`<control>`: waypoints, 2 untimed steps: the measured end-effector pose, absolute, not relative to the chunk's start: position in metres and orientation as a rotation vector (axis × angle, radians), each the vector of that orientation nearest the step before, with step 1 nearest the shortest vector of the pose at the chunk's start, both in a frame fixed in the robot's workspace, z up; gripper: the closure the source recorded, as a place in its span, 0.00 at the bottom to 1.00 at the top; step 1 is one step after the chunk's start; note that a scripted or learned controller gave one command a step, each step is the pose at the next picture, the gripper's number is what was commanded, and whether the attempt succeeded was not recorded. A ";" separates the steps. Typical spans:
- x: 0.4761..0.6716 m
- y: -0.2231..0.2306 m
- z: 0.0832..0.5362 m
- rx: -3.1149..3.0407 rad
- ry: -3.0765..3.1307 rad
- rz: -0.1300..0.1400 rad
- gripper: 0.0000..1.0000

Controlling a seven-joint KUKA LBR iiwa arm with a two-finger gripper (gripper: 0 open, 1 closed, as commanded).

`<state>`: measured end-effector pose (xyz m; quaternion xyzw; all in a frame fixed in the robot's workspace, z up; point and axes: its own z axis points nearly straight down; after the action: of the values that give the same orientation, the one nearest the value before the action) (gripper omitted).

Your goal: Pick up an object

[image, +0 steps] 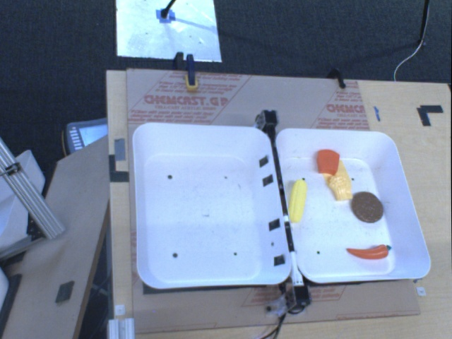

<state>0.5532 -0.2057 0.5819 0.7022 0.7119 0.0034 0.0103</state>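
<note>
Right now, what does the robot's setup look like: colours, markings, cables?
Two shallow white bins, the left bin and the right bin, meet at a seam lined with black clips. Beneath lies a brown board with red CHEMCAST lettering. Dark cables bunch at the seam's near end.

The arm's colours, cables, markings — cannot tell from here; likewise its shape.

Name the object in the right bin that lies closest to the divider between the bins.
The yellow corn-like piece, lying lengthwise against the divider; the others sit further right.
</note>
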 end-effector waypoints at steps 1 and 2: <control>0.553 -0.206 0.581 2.192 2.223 0.010 0.00; 0.554 -0.205 0.593 2.186 2.223 0.012 1.00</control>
<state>0.5537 -0.2055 0.5932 0.7011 0.7130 0.0040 0.0122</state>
